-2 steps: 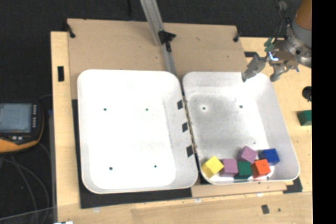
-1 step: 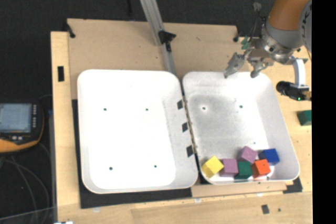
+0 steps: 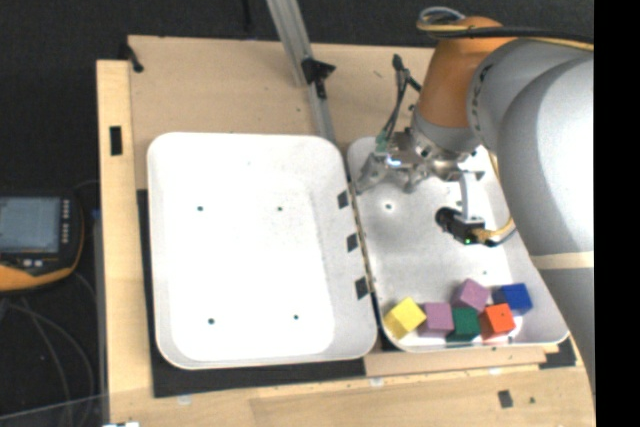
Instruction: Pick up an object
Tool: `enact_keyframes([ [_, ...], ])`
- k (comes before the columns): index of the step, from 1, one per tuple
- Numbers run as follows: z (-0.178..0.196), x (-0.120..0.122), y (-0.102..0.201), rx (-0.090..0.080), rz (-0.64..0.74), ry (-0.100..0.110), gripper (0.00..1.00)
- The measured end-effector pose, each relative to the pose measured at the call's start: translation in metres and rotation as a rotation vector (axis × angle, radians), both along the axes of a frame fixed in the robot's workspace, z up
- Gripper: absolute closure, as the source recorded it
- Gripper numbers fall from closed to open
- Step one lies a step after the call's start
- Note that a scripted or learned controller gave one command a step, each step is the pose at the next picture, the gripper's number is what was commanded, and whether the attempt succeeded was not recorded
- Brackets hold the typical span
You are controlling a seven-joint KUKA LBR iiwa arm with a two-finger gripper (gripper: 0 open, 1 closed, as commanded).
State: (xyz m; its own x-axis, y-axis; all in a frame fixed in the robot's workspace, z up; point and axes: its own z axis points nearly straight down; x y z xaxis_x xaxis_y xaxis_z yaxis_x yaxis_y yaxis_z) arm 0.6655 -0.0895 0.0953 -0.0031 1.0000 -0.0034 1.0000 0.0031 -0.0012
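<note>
Coloured blocks are sitting bunched together at the near end of the right bin (image 3: 400, 245), and that is where I am finding anything to pick: a yellow block (image 3: 406, 316), a lilac block (image 3: 438, 317), a green block (image 3: 465, 321), an orange block (image 3: 498, 320), a purple block (image 3: 473, 294) and a blue block (image 3: 515, 296). They are lying in a tight cluster, most of them touching a neighbour, pressed up against the bin's near wall.

I am seeing the claw (image 3: 392, 167) hanging over the far end of that same bin, close to its left rim and well apart from the cluster. Nothing is lying between it and the blocks but bare white floor. Whether the claw is spread or pressed together I cannot tell; it is reading as a small tangle of metal and cable under the wrist.

The orange band (image 3: 450, 80) is showing above the wrist. The left bin (image 3: 250, 245) is lying beside the right one on the wooden worktop (image 3: 220, 85).
</note>
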Motion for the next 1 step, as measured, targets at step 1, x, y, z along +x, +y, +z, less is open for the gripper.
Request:
enact_keyframes([
  [1, 0.0142, 0.0018, -0.0015, 0.001, -0.003, -0.008, 1.0],
])
